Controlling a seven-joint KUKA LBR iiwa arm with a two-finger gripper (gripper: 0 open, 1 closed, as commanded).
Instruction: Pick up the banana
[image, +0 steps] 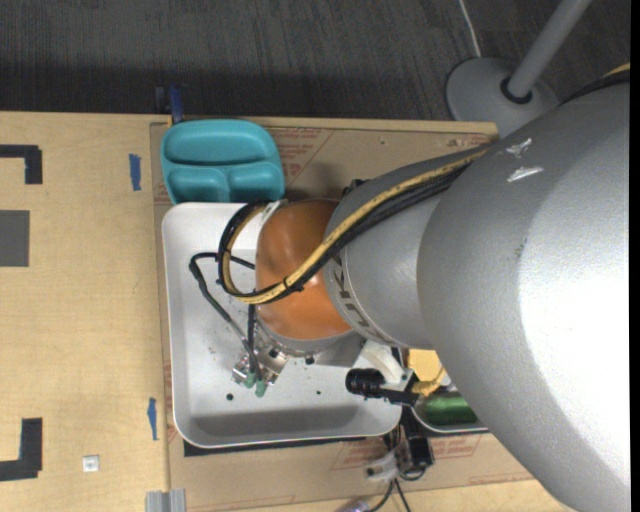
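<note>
The big grey arm (520, 300) fills the right half of the frame, closest to the camera, and slants down toward the left. Past it comes the orange band (295, 270), wrapped by black and yellow cables (235, 265) that loop out over the left bin. Below the band, the claw (255, 375) hangs low over the floor of the left bin (190, 330), in the lower middle of the frame; its tip is small and blurred, with a bit of green on it, and how far it is spread cannot be told, nor does anything show clearly between its tips. The bin floor around the claw is bare white with a few dark specks. At the lower right, under the arm, a sliver of the second bin (455, 428) peeks out, holding one yellow piece that may be the banana (428, 368), mostly hidden by the arm, and one green thing (450, 408) just below it; both lie well apart from the claw. A black fitting (368, 382) sticks out from the arm between the claw and those two things. Farther back, one teal tray (222, 160) sits against the top edge of the left bin. The tan desk (80, 300) spreads to the left, with black marks and three bits of blue tape. At the far upper right stands one grey round base with a pole (500, 85).
</note>
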